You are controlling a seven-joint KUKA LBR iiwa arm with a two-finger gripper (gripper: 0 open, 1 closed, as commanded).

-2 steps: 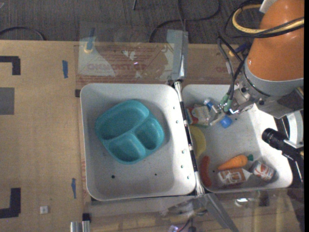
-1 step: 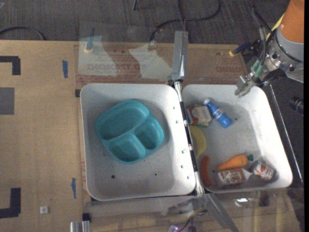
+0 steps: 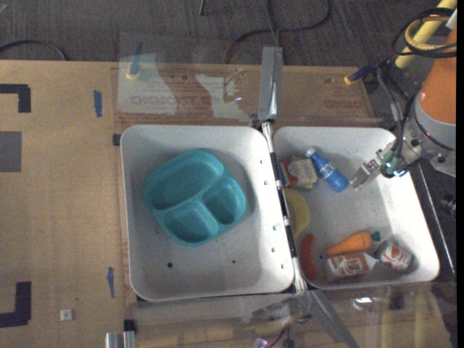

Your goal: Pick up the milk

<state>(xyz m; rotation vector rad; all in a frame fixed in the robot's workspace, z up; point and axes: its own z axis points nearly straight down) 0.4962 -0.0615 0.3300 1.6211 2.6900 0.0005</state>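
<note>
Two shallow white bins are sitting side by side on the bench, the left bin and the right bin, their inner walls meeting along a metal divider. In the left bin one teal divided plate is lying near the middle, its three compartments facing up. The right bin is carrying seven things. One small milk carton, white with red print, is lying on its side against the left wall in the bin's upper half, and one blue bottle with a white cap is lying just beside it to the right, tilted. One yellow banana is resting along the left wall below the carton, and one red sausage-like piece is lying near the lower left corner. Along the lower edge one orange carrot is lying above one ketchup-like bottle, and one small can is sitting beside them near the lower right corner. The gripper is hanging over the upper right part of the right bin, beside the blue bottle and well apart from the milk carton; its fingers are appearing slightly parted, with nothing between them.
</note>
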